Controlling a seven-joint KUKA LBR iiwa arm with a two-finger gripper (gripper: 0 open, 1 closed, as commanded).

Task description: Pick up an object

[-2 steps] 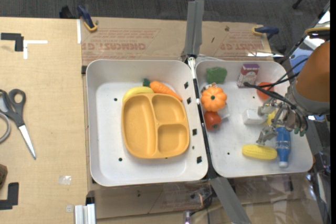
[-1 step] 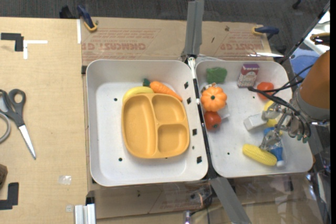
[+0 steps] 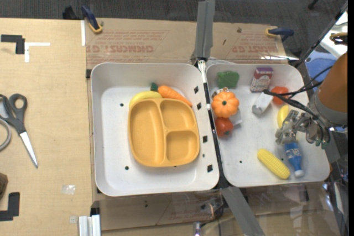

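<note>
Camera view puts my metal two-finger gripper [image 3: 289,129] low over the right-hand shallow white bin [image 3: 243,171], and whether it is parted or closed I cannot tell. Just beneath it, toward the bin's near wall, lies the small blue-and-white plastic bottle [image 3: 293,157], its long axis running almost straight away from my tip, so I judge it the nearest pick. A yellow toy corn cob [image 3: 273,163] lies beside that bottle, angled across the floor.

A single fixed camera looks down at a slant on the worktop [image 3: 44,135], taking in both white bins [image 3: 105,135] from moderately near.
</note>
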